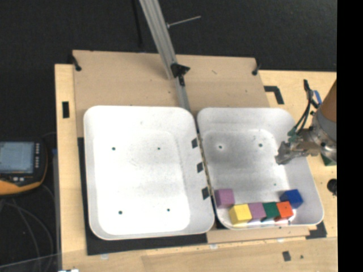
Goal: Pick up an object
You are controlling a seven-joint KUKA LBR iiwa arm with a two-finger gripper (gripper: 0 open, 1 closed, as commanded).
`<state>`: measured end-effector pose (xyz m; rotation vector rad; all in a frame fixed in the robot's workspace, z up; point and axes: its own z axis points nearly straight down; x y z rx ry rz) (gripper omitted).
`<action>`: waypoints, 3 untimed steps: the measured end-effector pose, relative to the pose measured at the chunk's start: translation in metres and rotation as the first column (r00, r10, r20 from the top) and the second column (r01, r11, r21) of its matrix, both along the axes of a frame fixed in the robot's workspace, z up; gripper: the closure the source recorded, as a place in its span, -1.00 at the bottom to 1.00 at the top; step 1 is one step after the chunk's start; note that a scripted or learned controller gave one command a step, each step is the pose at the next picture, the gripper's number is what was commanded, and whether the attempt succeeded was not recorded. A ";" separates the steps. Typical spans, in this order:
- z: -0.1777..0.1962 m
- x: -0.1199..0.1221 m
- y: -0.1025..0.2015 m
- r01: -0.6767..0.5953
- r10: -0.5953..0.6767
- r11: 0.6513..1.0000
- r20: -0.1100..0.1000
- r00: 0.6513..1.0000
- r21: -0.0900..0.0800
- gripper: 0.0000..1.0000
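Note:
Several small blocks lie along the near edge of the right bin: a purple block, a yellow block, a mauve block, a green block, an orange block and a blue block. My gripper hangs over the right side of this bin, well above and behind the blocks. Nothing shows between its fingertips, and it is apart from every block.
The left bin sits beside the right one, with black clips along their shared edge. A slanted metal rail rises behind the bins. A handheld controller lies off the bench at the left.

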<state>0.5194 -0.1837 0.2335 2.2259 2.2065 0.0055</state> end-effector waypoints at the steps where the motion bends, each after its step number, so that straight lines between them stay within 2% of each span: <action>1: 0.122 -0.034 0.055 -0.016 0.016 1.000 0.004 1.000 0.001 1.00; 2: 0.118 -0.034 0.165 -0.019 0.019 1.000 -0.006 1.000 0.004 1.00; 3: 0.120 -0.035 0.270 -0.019 0.019 1.000 -0.006 1.000 0.004 1.00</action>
